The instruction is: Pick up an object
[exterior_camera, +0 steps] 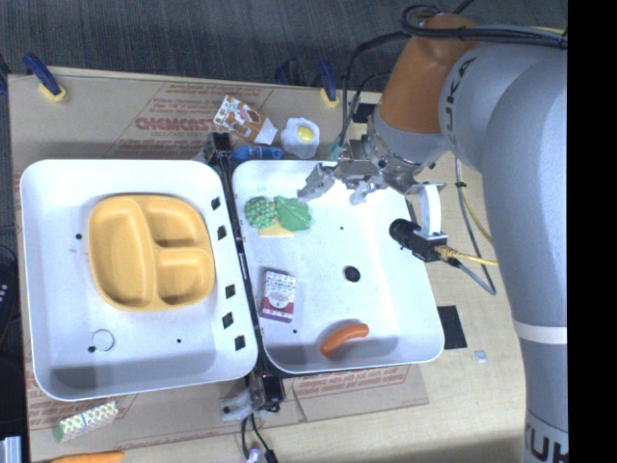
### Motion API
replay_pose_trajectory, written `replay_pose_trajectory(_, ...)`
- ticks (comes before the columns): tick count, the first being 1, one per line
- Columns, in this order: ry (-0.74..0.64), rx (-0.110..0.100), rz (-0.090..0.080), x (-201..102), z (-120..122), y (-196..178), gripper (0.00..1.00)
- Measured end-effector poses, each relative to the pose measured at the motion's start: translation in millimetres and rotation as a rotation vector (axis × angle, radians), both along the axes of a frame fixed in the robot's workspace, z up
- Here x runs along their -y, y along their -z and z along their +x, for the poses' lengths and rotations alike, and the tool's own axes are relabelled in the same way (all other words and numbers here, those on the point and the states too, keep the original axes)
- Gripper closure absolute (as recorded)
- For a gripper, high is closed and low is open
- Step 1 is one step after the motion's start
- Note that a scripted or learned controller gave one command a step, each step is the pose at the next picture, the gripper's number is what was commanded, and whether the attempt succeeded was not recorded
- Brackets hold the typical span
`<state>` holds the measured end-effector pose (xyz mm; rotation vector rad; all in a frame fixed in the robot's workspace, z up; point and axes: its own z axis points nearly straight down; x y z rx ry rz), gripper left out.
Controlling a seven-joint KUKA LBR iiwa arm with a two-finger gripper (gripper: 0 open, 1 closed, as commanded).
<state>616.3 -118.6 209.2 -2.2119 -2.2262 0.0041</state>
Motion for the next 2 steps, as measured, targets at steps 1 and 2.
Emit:
replay_pose_trajectory(1, 0.083, -0.002, 0.000, -23, -51, 118, 0.00)
replay_pose_trajectory(2, 0.234, -0.039, 0.004, -17, 20, 121, 0.00)
